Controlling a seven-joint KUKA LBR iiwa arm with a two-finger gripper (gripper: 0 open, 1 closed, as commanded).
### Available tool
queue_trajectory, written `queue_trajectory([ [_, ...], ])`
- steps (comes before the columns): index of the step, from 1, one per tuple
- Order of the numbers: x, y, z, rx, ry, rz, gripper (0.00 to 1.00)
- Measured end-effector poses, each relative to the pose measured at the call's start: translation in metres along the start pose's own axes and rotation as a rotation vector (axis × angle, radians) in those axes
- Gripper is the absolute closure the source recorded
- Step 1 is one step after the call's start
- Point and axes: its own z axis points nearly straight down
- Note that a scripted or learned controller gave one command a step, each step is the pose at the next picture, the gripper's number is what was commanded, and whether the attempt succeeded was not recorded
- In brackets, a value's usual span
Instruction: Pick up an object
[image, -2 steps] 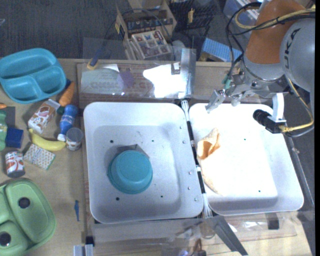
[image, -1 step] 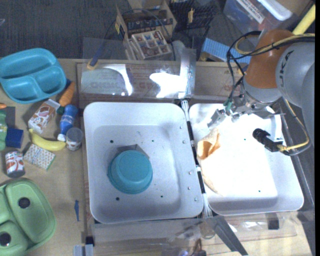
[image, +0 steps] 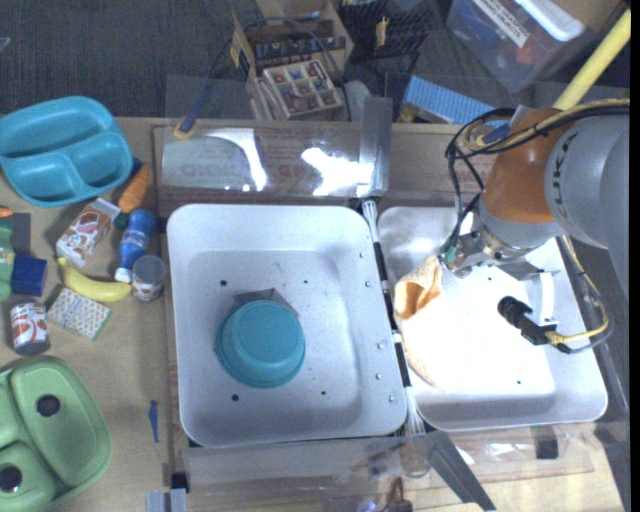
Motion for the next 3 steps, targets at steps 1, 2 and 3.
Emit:
queue_trajectory([
  [1,-0.009,0.045,0.001,0.003,0.000,0.030,0.00],
  [2,-0.010,0.002,0.000,0.002,0.001,0.022,0.00],
  [3,-0.002,0.026,0.001,0.000,-0.001,0.042,0.00],
])
